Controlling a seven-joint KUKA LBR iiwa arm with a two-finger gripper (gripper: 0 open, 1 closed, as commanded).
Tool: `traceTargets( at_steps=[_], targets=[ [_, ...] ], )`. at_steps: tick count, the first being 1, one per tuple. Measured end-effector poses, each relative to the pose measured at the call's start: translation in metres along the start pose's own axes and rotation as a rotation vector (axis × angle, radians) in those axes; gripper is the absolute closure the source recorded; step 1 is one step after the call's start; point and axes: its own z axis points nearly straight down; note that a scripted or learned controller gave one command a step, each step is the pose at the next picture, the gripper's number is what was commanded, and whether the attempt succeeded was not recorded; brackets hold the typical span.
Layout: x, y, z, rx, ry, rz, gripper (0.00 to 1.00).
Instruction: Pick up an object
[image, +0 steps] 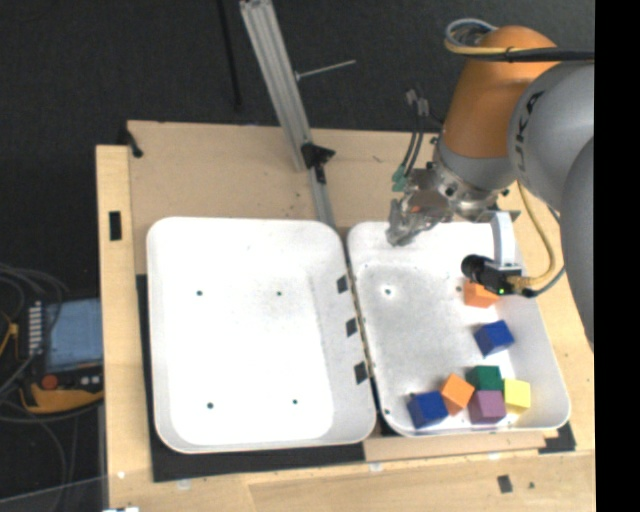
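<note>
From my remote station, the arm (520, 110) reaches in over the right bin (400, 330), its end effector (405, 228) poised above the bin's far left corner. I cannot tell from this slanted view what state the end effector is in, and nothing shows in its grip.

The pickable blocks all lie in the right bin, well apart from the tool. An orange block (480, 294) sits near the right wall, just beside a small black fitting on the arm's cable. A blue block (493, 337) lies a little nearer the camera. Along the near edge a cluster huddles: a second blue block (428, 409), a second orange block (458, 392), a green block (487, 377), a purple block (487, 405) and a yellow block (517, 394), several touching one another. The left bin (250, 330) carries no blocks.

My judgement: the lone blue block is the cleaner target, with free space on every side. I would centre over it, square up to two opposite faces, then descend straight. The cluster risks wedging against a neighbour.
</note>
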Motion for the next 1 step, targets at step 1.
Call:
traceTargets(
  at_steps=[1],
  targets=[
    [0.0512,0.0029,0.0126,0.004,-0.002,0.002,1.00]
  ],
)
